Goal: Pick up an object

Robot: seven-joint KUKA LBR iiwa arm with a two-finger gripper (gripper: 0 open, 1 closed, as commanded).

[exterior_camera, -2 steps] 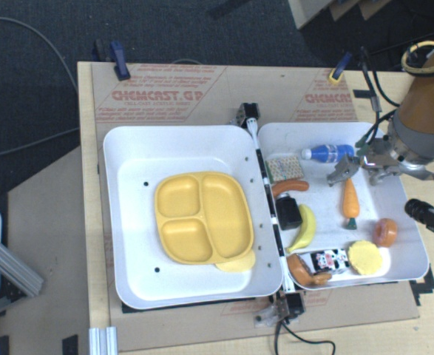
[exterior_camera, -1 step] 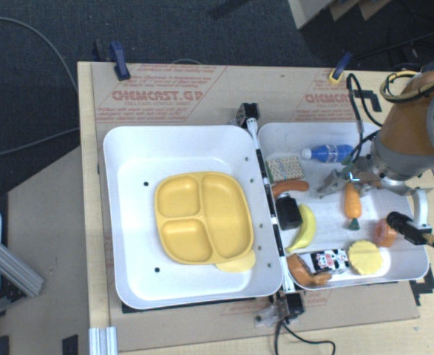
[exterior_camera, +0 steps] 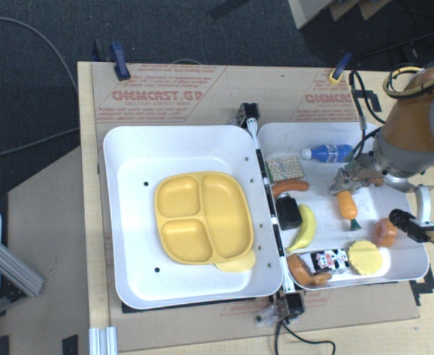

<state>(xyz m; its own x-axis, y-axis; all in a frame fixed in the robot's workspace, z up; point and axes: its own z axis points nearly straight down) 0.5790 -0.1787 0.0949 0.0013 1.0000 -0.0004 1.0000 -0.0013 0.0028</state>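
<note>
Gripper [exterior_camera: 350, 183] hangs low over the right bin [exterior_camera: 290, 135], under the grey wrist and the orange band [exterior_camera: 412, 120] of the arm; its dark fingers sit just above the top end of a carrot [exterior_camera: 347, 205], and whether they are parted or closed cannot be told from this angle, nor does anything show between them. Printed in red on the brown cardboard [exterior_camera: 157, 91] beneath the bins is "CHEMCAST GP", readable behind the left bin and repeated, partly covered, behind the right one. One blue water bottle [exterior_camera: 328, 153] lies on its side along the far wall of the right bin; its label is too small to read. Near it lies one speckled sponge-like pad [exterior_camera: 284, 168], and just below that one sausage [exterior_camera: 290, 187]. One black block [exterior_camera: 287, 213] rests against the divider, touching one banana [exterior_camera: 305, 228]. A second sausage [exterior_camera: 305, 271] lies at the near edge beside one small black-and-white printed packet [exterior_camera: 329, 259], whose print is illegible. One pale yellow round slice [exterior_camera: 368, 257] and one reddish fruit-like piece [exterior_camera: 384, 233] lie toward the right wall. The left bin [exterior_camera: 128, 198] holds one yellow divided plate [exterior_camera: 202, 217] with three compartments, resting over a yellow disc [exterior_camera: 239, 262] that peeks out beneath it. Two blue clamps [exterior_camera: 118, 59] grip the board's far edge.
</note>
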